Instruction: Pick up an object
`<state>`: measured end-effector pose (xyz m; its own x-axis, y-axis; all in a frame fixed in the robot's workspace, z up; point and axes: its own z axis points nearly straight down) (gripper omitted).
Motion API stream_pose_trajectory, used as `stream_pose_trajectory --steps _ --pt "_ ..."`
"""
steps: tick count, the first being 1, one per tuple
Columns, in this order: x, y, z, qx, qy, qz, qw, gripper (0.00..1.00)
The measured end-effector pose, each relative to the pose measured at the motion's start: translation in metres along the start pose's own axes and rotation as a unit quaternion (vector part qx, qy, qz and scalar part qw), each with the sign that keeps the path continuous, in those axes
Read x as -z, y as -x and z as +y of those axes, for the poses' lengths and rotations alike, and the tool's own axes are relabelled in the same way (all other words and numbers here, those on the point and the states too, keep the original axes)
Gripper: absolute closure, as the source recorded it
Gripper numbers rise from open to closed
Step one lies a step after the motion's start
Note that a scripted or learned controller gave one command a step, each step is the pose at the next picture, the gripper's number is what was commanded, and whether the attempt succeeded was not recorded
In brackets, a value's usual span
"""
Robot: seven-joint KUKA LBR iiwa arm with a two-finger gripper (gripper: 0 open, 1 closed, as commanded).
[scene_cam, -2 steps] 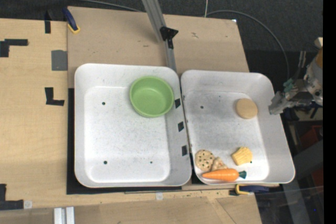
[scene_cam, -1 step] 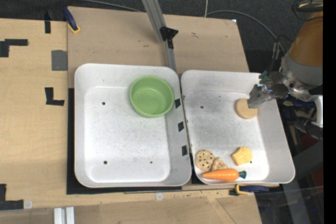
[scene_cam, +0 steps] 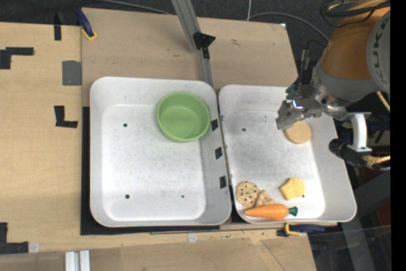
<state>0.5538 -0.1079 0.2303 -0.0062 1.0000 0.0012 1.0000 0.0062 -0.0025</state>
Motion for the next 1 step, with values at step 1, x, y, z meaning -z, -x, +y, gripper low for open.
stream_pose_trajectory --steps 1 --pt "0.0090 -0.0523 0.0141 0.001 0.001 0.000 1.0000 1.00"
